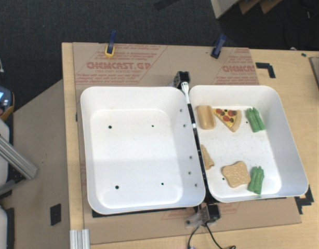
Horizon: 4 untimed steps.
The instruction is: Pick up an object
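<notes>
I see the toy food clustered in the right-hand white plastic bin (284, 139), presumably staged for picking: tan bread slice (236, 174), pizza wedge (227, 118). I cannot tell the claw's state.

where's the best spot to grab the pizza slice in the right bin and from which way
Probably straight down on the pizza slice, fingers closing across its wide crust end near the top left, since it lies flat on the right bin floor with its tip pointing lower right. The bread roll lies close on its left, so set the fingers along the gap, not toward the roll.
</notes>
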Tool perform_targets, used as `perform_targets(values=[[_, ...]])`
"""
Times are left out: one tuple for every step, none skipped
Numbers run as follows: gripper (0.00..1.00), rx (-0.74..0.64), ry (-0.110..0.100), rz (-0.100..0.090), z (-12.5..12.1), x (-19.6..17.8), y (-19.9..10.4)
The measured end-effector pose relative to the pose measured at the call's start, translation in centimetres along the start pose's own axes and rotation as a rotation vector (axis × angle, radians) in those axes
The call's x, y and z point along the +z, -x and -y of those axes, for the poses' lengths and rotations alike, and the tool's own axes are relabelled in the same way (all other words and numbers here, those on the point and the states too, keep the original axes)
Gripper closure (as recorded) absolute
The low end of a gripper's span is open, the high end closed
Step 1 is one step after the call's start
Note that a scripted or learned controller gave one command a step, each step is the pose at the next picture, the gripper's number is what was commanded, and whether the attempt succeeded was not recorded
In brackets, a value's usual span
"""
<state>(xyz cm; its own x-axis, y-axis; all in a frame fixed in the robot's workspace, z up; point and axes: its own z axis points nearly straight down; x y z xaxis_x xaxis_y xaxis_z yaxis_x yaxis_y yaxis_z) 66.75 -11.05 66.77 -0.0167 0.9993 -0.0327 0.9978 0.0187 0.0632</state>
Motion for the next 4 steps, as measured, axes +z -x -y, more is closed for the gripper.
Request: perform_targets(values=[[1.00, -0.002, 0.005, 0.002, -0.1, -1.1, -0.1], [1.00, -0.004, 0.011, 0.004, -0.2, -2.2, -0.2], [1.00, -0.007, 0.018, 0.007, -0.4, -3.3, -0.2], [1.00, -0.013, 0.033, 0.011, -0.5, -4.3, -0.3]])
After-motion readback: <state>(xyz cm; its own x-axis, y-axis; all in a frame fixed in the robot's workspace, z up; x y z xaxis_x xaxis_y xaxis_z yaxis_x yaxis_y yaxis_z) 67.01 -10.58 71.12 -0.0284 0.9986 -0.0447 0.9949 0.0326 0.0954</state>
